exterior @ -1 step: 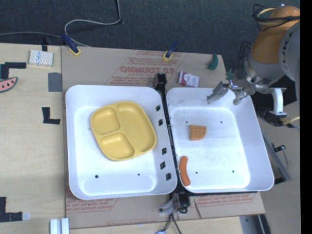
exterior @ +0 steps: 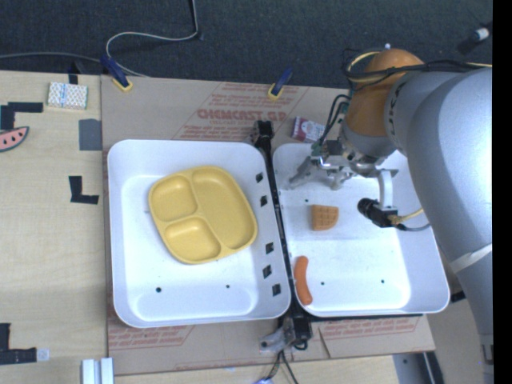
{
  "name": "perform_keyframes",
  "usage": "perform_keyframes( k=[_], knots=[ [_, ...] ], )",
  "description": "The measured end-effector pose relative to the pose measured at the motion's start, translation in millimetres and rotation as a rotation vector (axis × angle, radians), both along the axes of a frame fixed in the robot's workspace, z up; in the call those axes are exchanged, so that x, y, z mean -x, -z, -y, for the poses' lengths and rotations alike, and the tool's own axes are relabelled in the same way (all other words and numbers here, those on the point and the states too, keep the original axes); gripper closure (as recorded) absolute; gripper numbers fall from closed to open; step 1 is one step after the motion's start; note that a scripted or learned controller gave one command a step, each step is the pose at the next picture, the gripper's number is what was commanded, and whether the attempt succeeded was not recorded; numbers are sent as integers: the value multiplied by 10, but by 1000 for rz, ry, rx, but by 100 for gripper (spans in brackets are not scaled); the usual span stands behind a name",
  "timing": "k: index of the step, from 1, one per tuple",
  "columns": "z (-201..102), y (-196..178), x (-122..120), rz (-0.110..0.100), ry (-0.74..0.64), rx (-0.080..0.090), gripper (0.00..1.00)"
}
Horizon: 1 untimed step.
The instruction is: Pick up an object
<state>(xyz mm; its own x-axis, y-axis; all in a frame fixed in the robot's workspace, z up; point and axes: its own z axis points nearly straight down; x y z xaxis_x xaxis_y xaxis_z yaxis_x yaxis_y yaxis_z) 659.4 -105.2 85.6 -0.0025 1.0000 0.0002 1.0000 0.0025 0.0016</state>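
The gripper (exterior: 320, 169) hangs open and empty over the right bin (exterior: 416, 290), just above the waffle (exterior: 324, 217). Best to centre over the waffle before closing; the hotdog (exterior: 303, 280) lies by the left wall.

The grey arm (exterior: 452, 158) comes in from the right side, with its orange band (exterior: 372, 102) above the wrist. The hand (exterior: 320, 170) points down and left, holding nothing.
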Motion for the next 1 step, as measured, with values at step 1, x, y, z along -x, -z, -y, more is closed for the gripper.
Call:
perform_keyframes(
  k=[1],
  knots=[
    [1, -98, -1, 0, -2, 2, 100]
  ],
)
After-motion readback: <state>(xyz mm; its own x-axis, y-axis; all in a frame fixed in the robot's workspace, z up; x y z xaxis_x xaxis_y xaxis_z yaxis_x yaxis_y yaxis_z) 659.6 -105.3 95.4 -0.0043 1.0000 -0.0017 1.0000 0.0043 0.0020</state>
